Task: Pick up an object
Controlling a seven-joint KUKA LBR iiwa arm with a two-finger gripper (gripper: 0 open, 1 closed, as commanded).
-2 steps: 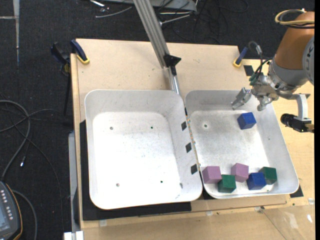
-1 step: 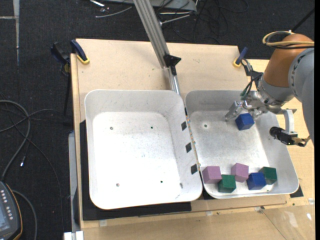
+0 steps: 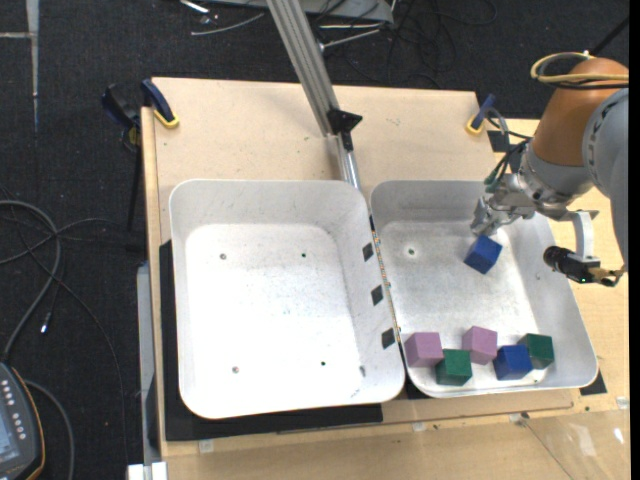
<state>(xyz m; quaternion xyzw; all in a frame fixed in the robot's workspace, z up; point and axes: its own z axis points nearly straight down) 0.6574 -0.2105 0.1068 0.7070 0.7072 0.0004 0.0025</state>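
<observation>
Pincer (image 3: 490,226) fingers are closed on a blue cube (image 3: 483,255), held tilted above the right bin (image 3: 440,218) floor, toward its far side. Beside that bin the left bin (image 3: 200,208) is seen on the tabletop (image 3: 250,128). Along the right bin's near wall two purple cubes (image 3: 423,347), two green cubes (image 3: 455,367) and another blue cube (image 3: 513,360) are clustered.

Bright even overhead light, soft shadows, slightly grainy
</observation>
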